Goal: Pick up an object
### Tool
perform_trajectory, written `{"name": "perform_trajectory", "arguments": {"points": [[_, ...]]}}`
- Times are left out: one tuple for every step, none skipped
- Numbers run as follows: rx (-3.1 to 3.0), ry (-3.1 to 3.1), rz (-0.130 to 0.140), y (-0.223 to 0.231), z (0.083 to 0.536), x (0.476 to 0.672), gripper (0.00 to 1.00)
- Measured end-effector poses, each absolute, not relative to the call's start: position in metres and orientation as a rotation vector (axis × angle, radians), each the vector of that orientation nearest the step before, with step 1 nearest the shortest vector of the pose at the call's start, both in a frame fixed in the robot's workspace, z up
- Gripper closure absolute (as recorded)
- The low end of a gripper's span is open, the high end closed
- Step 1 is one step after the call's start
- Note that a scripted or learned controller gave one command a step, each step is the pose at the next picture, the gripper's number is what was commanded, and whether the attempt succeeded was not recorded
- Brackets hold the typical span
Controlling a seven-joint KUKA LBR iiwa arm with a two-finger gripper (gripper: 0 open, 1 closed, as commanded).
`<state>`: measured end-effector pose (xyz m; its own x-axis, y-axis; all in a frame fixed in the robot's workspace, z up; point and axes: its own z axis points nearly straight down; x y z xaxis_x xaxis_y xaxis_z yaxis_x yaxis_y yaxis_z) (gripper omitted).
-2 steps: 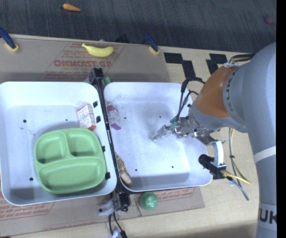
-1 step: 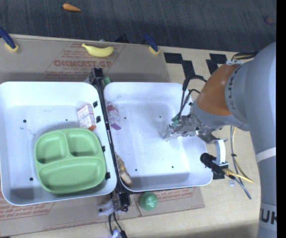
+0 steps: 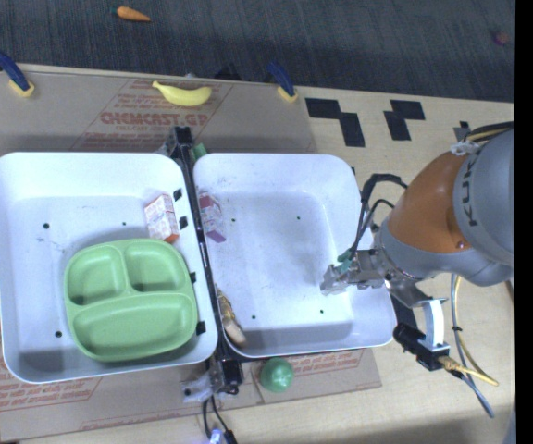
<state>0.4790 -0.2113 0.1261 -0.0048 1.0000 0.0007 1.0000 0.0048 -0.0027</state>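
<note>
Arm (image 3: 452, 220) hides hand's fingertips.

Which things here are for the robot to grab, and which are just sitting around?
For grabbing, in the bins:
green tray
small packet
clear wrapper
tan object
gripper, low in the right bin

Just lying about, outside the bins:
banana
green ball
orange bit on the floor
blue clamps

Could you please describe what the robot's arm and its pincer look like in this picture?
The arm is grey and rounded, with a broad orange band above the wrist and dark lettering. Black cables loop beside it. The pincer is small, metallic and greyish, with a greenish spot.
</note>
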Motion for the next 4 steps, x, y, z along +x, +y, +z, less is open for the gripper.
{"name": "perform_trajectory", "arguments": {"points": [[-2.21,-2.23,0.001,-0.211,0.136,0.48,1.0],[-2.212,-2.227,0.001,-0.211,0.092,0.476,1.0],[-2.209,-2.229,0.001,-0.151,0.092,0.51,1.0],[-2.216,-2.224,0.001,-0.177,0.133,0.476,1.0]]}}
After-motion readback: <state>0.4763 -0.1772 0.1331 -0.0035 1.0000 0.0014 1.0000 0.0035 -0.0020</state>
